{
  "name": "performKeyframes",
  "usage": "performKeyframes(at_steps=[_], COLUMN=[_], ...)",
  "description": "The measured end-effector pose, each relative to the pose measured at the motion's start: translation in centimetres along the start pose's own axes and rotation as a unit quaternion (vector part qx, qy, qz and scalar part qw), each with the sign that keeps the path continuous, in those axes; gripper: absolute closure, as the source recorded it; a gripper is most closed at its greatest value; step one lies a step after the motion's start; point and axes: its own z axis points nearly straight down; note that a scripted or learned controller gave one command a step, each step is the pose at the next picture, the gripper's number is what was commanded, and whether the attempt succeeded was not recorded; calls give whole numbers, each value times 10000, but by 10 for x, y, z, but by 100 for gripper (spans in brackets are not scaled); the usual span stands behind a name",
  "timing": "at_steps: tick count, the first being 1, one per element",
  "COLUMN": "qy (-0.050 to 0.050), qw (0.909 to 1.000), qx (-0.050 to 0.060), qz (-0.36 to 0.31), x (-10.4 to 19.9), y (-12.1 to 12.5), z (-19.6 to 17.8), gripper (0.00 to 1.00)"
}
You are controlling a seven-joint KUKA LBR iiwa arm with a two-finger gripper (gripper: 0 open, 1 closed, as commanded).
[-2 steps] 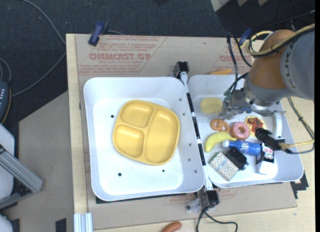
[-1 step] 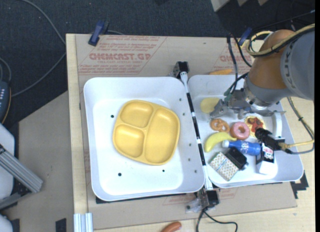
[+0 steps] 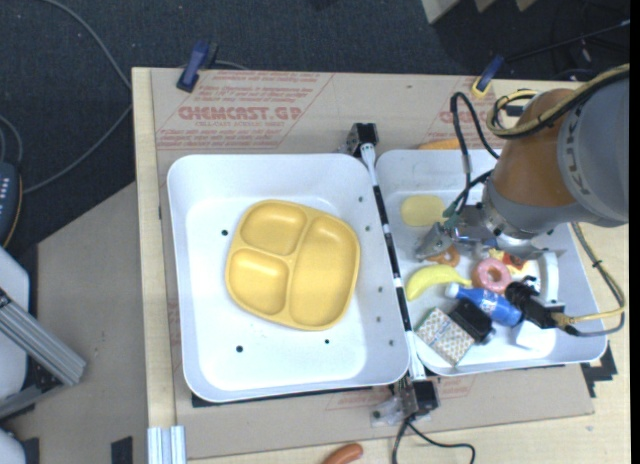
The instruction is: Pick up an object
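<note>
Clutter is packed into the right-hand shallow white bin [image 3: 590,350], and that is where the grey arm with the orange band [image 3: 560,167] is brought down from the right edge. The hand [image 3: 462,232] is seen low over the far-left part of that bin, its dark metal tip set among the things there; whether it is open or closed cannot be told, and nothing is shown to be gripped.

Just near of the hand, a small yellow plastic banana [image 3: 436,280] is laid with its long axis running left to right, slightly bowed. Just right of the banana, a pink ring-shaped doughnut toy [image 3: 492,274] is found, touching or almost touching the arm's wrist. Nearer again, a blue bottle with a white cap [image 3: 488,303] is lying on its side, its long axis pointing right and towards the viewer, with a black block [image 3: 472,322] against it and a speckled square sponge-like pad [image 3: 442,336] at the near-left corner. A pale yellow round disc [image 3: 421,210] is sitting just left of the hand, on the far side.

The left-hand white bin [image 3: 190,282] is occupied by a yellow three-compartment plastic plate [image 3: 292,264], well apart from the hand across the divider.

By judgement, the disc and the banana are the closest candidates, so only a short shift would be called for. The wooden worktop [image 3: 250,102] carries both bins.
</note>
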Motion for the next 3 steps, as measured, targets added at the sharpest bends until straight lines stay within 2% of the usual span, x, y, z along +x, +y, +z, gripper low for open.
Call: performKeyframes(at_steps=[1,3], qy=[3,1], qw=[10000,10000], qx=[-4,-7], qz=[0,1], x=[6,8], y=[-5,-51], z=[-1,0], gripper=[0,0])
